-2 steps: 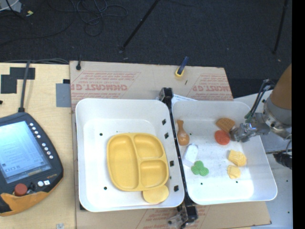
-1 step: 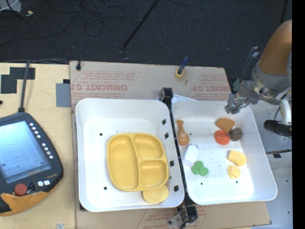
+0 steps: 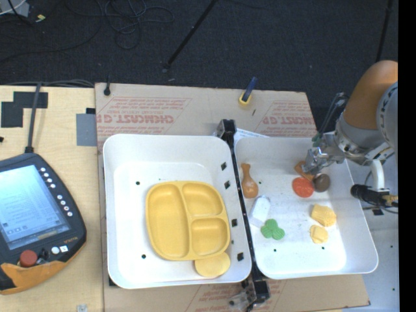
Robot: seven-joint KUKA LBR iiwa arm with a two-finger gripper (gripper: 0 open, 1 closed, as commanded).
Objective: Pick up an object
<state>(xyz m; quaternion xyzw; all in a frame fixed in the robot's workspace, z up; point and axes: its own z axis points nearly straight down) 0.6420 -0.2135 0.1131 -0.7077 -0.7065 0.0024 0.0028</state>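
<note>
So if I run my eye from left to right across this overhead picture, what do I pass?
Handheld screen device → yellow divided tray → brown pear-shaped toy → green toy → red round toy → yellow pieces → the robot's gripper and grey-and-orange arm.

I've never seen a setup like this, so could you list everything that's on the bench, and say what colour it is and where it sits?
Bins: two, white, side by side.
Divided tray: one, yellow, left bin.
Round disc: one, yellow, left bin, at tray's near edge.
Toy pieces, right bin: brown drumstick, white piece, green piece, red ball, dark brown piece, two yellow chunks.
Control tablet: one, dark, far left.
Arm: one, grey and orange, right.
Gripper: over the right bin's far side.
</note>
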